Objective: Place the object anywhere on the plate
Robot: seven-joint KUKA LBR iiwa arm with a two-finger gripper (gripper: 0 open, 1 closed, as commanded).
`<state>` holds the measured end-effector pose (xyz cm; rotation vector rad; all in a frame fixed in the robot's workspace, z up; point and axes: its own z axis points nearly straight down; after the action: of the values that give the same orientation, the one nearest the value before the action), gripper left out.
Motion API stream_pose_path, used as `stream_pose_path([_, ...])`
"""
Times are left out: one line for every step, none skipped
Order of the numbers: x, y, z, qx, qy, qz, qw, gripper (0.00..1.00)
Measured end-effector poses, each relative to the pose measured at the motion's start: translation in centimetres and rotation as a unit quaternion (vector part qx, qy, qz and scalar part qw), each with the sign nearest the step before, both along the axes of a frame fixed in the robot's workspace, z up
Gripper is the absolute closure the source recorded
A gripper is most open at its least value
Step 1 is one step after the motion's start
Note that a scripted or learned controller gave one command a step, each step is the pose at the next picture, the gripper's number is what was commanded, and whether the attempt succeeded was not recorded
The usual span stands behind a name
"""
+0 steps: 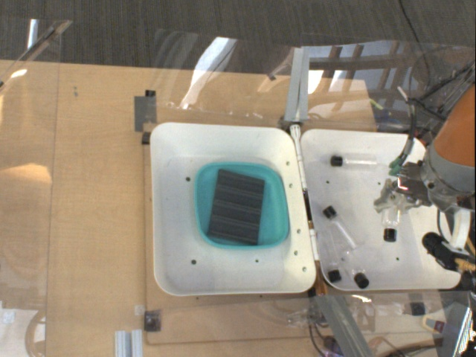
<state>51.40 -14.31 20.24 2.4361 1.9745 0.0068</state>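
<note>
A dark grey ribbed rectangular object (pixel 236 207) lies flat on the teal plate (pixel 202 199), near its middle and turned slightly. The plate sits in the left white bin (pixel 171 259). My gripper (pixel 393 203) hangs over the right side of the right white bin (pixel 357 143), well away from the plate and the object. I see nothing held at its tip. The grey arm with its orange band (pixel 455 136) comes in from the right edge.
Several small black pieces lie scattered in the right bin, for instance one at the back (pixel 336 161) and one at the front (pixel 361 280). A metal post (pixel 296 88) stands behind the seam between the bins. Cables hang at the right.
</note>
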Motion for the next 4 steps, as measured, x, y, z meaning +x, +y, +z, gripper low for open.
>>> stream_pose_path([0.7,13.8,-1.7,0.0008,0.001,0.085,0.9964,1.00])
stream_pose_path([0.7,13.8,-1.7,0.0008,0.001,0.085,0.9964,0.00])
stream_pose_path([2.2,10.9,0.6,0.0004,0.001,0.082,0.9967,0.00])
stream_pose_path([-2.5,12.2,16.2,0.0005,-0.002,-0.005,1.0000,0.00])
